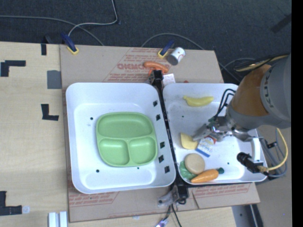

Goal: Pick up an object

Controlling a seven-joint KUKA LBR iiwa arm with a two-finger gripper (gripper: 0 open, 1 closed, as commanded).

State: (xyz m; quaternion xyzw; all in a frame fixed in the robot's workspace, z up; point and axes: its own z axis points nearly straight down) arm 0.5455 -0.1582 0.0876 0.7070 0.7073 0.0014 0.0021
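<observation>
**Gripper low in the right bin, among the toy food**

Lying nearest the camera, against the near wall of the right white bin, an orange plastic carrot is touching a round tan bun-shaped toy, which is sitting on a green leafy piece in that bin's near left corner. Just beyond them a yellow wedge of toy cheese is lying by the left wall, and a yellow plastic banana is resting near the far wall. The gripper is reaching down over the bin's middle, just beside the cheese wedge and right above a small white and blue packet; whether its fingers are spread or closed on anything cannot be told from this angle. The grey arm with the orange band is leaning over the right wall. In the left white bin, a pale green divided plastic plate is lying at the centre.
</observation>
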